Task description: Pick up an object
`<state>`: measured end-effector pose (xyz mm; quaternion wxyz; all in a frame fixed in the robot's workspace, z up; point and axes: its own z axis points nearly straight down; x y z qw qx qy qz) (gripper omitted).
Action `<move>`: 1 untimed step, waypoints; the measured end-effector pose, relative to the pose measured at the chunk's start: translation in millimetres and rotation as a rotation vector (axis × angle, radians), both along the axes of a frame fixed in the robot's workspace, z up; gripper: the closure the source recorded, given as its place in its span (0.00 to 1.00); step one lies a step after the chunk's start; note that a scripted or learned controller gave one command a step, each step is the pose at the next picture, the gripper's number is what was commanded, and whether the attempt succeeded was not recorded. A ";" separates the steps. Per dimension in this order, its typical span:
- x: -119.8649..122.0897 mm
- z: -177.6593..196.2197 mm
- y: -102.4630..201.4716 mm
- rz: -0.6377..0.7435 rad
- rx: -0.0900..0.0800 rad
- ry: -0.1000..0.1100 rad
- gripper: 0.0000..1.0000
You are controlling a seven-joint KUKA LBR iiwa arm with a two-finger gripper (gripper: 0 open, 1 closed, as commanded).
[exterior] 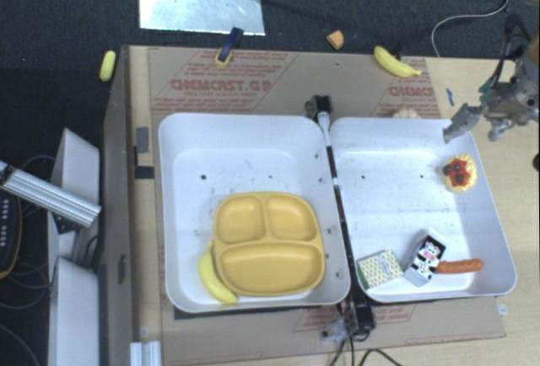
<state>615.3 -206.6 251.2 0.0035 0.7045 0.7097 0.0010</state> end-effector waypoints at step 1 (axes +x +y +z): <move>4.9 8.7 0.3 -0.004 0.003 0.003 0.00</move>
